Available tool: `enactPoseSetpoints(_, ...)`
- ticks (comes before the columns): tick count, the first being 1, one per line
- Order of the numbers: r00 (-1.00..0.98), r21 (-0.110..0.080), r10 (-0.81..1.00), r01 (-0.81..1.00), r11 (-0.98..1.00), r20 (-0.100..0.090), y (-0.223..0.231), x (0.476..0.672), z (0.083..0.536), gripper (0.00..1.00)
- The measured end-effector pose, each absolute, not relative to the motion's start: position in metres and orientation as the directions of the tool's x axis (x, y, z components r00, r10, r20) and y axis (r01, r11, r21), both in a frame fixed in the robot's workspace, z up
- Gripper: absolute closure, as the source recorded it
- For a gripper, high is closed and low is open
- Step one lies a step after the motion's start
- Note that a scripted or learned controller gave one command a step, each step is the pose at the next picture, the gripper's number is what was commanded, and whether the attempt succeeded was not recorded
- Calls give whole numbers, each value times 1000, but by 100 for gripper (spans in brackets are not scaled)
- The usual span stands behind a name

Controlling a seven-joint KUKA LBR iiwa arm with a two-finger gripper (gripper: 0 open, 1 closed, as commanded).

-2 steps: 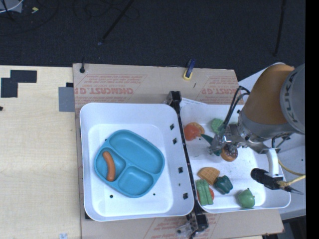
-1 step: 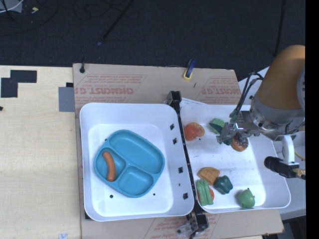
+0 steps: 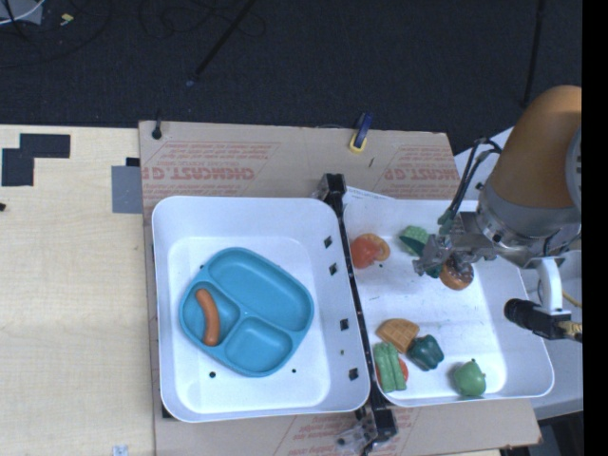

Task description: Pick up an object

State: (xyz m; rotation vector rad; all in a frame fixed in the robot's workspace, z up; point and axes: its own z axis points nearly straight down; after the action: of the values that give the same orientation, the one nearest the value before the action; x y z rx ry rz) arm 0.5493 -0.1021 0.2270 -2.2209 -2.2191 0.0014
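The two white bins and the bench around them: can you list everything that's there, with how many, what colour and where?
Bins: 2, white, side by side on a cardboard sheet.
Divided tray: 1, blue, in the left bin.
Sausage: 1, orange-brown, in the tray's left compartment.
Tomato-like piece: 1, red-orange, right bin, upper left.
Leafy piece: 1, green, right bin, top, beside the gripper.
Brown round piece: 1, just below the gripper; held or not, cannot tell.
Bread-like piece: 1, orange-tan, right bin, lower middle.
Pepper: 1, dark green, touching the bread-like piece.
Green and red piece: 1, bottom left corner of the right bin.
Round piece: 1, green, bottom right.
Clip: 1, blue and yellow, cardboard's top edge.
Gripper: 1, grey, low in the right bin.
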Motion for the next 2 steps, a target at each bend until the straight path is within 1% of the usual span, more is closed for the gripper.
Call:
enactPoseSetpoints(1,-1,-5,1000,1000,1,2,-74,507,237,100)
enactPoseSetpoints(2,-1,-4,1000,1000,1,1,-65,496,237,100)
